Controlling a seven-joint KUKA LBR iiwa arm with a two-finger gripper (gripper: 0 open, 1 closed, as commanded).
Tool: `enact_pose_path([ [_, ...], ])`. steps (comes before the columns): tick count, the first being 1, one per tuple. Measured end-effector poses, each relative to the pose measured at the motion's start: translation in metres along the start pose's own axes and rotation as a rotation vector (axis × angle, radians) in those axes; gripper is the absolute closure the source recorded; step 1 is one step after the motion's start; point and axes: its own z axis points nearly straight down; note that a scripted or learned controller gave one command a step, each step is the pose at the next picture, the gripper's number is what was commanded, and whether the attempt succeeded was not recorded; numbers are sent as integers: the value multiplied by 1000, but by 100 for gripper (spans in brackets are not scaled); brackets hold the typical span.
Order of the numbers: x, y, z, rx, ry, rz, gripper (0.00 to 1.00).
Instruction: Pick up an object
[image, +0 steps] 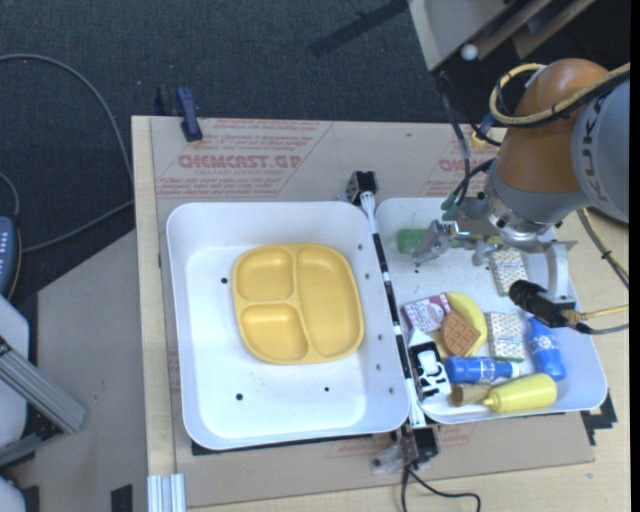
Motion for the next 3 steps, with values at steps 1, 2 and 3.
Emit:
enact_pose_path([
  [1, -28, -52, 98, -5, -1, 1, 0],
  [2, -29, -49, 87, -13, -4, 2, 100],
  [3, 22, 46, 3, -5, 0, -1, 100],
])
